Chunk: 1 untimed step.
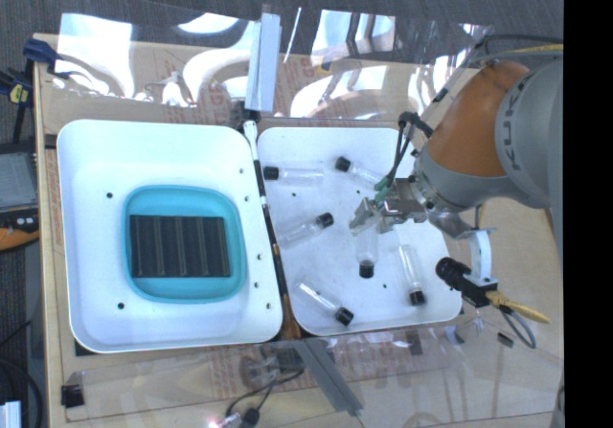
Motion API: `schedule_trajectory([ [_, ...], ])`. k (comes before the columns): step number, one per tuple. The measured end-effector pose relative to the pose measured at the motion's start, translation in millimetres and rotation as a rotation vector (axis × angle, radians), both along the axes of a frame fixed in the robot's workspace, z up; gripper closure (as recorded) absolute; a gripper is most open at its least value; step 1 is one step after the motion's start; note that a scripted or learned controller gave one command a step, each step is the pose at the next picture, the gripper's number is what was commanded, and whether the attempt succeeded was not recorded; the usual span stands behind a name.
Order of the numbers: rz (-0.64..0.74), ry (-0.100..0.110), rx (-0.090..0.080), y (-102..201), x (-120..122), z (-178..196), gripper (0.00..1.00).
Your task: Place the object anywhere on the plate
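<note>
Clear plastic vials with black caps are scattered over the right bin. One vial lies just below the pincer, its cap pointing toward the bin's near edge; no vial is seen between the pincer's fingers, and whether those fingers are spread or closed cannot be told from the view. Taking the pincer as the landmark: a second vial lies to its left, tilted, cap up and to the right; a third is found further up and left, lying almost level with its cap at the left end; a fourth is seen above it, near the bin's far wall; a fifth lies below and to the right, cap toward the near edge; a sixth rests well below and to the left, close to the bin's near rim.

Well to the left of the pincer, the left bin is seen, and in it the plate, a teal rounded tray with a dark ribbed centre. No vial is seen on the plate.

Both bins are carried side by side on the counter. To the right of the pincer, the arm is seen, grey with an orange band.
</note>
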State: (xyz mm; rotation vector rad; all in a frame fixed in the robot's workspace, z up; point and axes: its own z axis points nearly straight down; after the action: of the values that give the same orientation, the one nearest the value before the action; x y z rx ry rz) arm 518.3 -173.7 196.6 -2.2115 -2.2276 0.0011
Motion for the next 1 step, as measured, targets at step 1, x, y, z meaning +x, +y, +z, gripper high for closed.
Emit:
schedule_trajectory([
  [1,0.065,0.002,0.000,97.7,15.9,-5.7,1.00],
])
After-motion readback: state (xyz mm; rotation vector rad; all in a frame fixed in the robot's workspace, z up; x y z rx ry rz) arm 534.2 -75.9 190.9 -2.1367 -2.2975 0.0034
